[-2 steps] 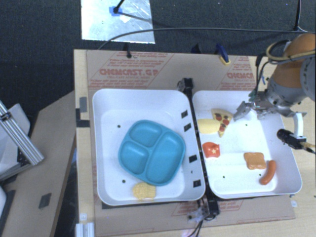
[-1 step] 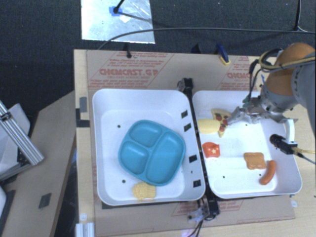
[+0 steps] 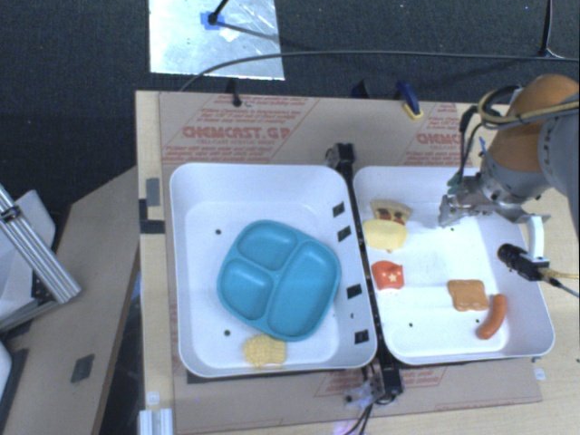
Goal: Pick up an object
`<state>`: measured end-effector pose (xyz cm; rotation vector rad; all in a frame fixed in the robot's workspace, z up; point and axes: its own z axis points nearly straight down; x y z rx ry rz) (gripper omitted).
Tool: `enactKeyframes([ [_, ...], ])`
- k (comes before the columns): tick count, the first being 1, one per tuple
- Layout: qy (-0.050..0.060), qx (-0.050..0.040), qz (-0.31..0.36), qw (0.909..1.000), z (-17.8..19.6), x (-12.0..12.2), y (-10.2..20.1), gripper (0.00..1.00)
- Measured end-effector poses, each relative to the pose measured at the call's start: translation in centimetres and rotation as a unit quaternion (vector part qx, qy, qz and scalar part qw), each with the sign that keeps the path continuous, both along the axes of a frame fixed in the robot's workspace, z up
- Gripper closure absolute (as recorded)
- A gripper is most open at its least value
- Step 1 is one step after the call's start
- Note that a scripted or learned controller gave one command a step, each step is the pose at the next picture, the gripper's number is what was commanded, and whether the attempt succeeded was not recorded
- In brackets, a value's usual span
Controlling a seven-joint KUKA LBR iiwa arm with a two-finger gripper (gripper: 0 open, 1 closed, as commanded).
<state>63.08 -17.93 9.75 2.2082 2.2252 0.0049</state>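
Toys lie in the right bin (image 3: 544, 329): a yellow piece (image 3: 384, 235) and a red one (image 3: 388, 275) left of the gripper (image 3: 450, 210), toast (image 3: 467, 294) and a sausage (image 3: 490, 316) nearer the camera. Whether the claw is open or gripping anything, I cannot tell.

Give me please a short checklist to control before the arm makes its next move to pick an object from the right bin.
1. Objects available in the right bin: ok. The sausage, toast piece, red piece, yellow piece and pizza slice all lie apart or nearly so.
2. Hand over the right bin: ok, near its far side.
3. Hand free of any object: cannot tell.
4. Hand aligned above a target: not ok, nothing lies directly under it.
5. Pizza slice separate from yellow piece: cannot tell, they look touching.
6. Left bin items, blue plate and yellow food, out of the way: ok.
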Motion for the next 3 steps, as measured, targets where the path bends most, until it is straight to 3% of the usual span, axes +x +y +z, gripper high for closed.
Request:
enactKeyframes([
  [2,-0.001,0.0002,0.0,1.0,10.6,1.0,1.3,1.0],
  [3,0.001,0.0007,0.0,1.0,12.8,1.1,1.3,1.0],
])
